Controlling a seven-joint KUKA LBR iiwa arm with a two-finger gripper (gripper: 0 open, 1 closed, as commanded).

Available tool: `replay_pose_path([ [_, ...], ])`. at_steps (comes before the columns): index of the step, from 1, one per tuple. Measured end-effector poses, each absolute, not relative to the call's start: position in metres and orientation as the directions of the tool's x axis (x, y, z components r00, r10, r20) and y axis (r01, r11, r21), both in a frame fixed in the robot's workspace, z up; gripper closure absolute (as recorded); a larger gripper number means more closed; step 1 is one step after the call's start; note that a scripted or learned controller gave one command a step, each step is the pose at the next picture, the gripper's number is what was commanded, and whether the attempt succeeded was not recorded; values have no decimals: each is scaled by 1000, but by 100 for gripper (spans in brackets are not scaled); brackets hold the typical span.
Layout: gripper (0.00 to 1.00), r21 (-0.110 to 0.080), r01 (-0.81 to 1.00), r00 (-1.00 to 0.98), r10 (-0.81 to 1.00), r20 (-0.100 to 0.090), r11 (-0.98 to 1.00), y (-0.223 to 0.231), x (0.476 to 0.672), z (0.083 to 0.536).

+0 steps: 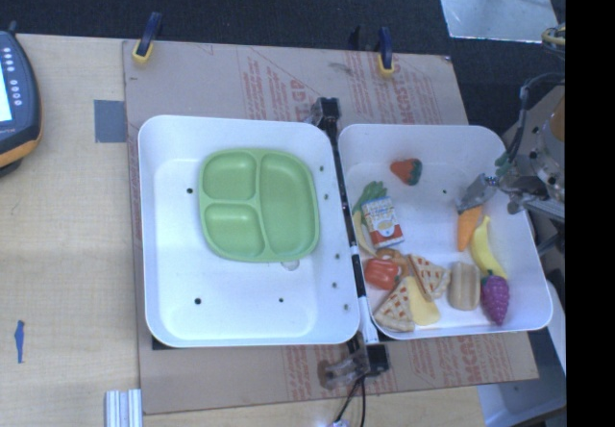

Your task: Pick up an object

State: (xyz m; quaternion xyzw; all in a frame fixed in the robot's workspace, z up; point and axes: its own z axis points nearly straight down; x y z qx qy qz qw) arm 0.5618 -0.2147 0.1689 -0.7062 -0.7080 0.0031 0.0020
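The right bin [437, 141] holds several toy foods. Among them are a strawberry [406, 170], a small carton [381, 219], an orange carrot [467, 227], a banana [483, 248], purple grapes [495, 299], a tan bread piece [463, 286], waffle and cheese wedges [411, 298] and a red pepper [381, 272]. My gripper [495, 196] hangs over the bin's right side, just above the carrot and banana. It is open, its grey fingers [474, 192] spread apart with nothing between them.
The left bin [168, 319] carries a green divided plate [259, 204]. A black divider strip [341, 213] runs between the bins. Clamps [384, 55] pin the cardboard at the far edge. A grey and orange pendant [14, 98] lies at far left.
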Motion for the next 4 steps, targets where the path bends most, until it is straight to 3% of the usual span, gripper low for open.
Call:
replay_pose_path([
  [1,0,-12,1000,-5,1000,3,5,-207,531,87],
  [2,100,-5,1000,-7,1000,-1,7,-209,534,102],
  [3,100,-65,998,-8,1000,14,9,-167,597,117],
  [4,100,-49,999,1,1000,10,0,-123,646,118],
])
